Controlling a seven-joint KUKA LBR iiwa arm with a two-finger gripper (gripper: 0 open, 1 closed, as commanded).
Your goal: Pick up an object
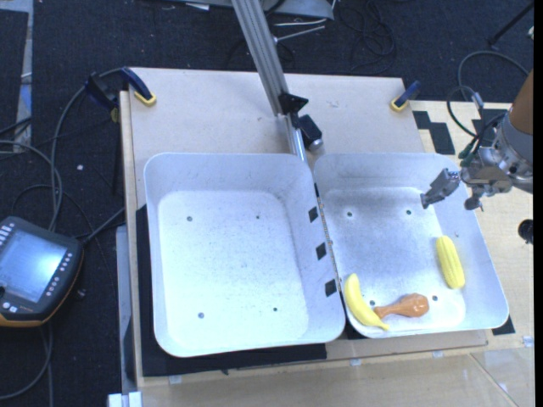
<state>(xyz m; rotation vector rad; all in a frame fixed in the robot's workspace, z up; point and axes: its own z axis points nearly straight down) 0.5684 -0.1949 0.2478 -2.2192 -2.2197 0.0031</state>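
Three objects lie in the right bin [382,219]. A yellow corn cob [450,261] rests near its right wall. A yellow banana [361,303] lies at the front left corner, and an orange-brown drumstick-shaped toy [405,307] touches it on the right. My gripper [456,193] hangs over the bin's right rear edge, above and behind the corn cob. Its fingers are open and spread, with nothing between them.
The left bin [229,253] sits beside the right one, sharing a middle rim with black clips [322,248]. A slanted aluminium pole [267,53] rises behind the bins. Yellow clamps [144,97] hold the wooden board's rear corners. A teach pendant [34,270] lies at far left.
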